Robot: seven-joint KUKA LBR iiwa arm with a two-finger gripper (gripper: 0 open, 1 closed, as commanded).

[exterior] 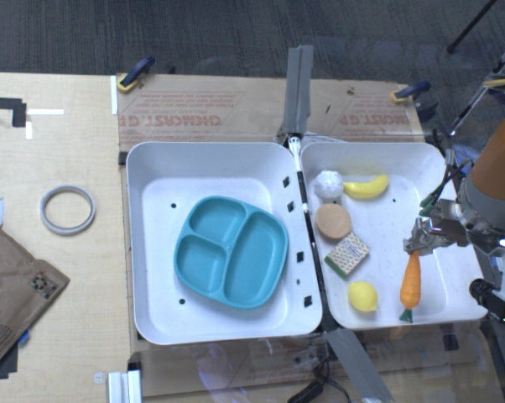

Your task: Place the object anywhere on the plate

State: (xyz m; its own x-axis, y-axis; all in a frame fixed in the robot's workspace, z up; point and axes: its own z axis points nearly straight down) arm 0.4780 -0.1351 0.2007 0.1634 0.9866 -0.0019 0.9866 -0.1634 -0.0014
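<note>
A light blue divided plate [231,252] lies in the left bin [152,193], with nothing on it. In the right bin [391,218] an orange carrot [410,282] lies near the right wall, its green tip pointing toward the front. My gripper [419,240] hangs at the carrot's upper end, touching or just above it. The arm's grey wrist and orange band reach in from the right edge.
The right bin also holds a white crumpled ball [328,183], a yellow banana [367,187], a round tan disc [333,222], a small green and tan block [346,255] and a lemon [363,296]. A tape ring [68,209] lies on the bench at left.
</note>
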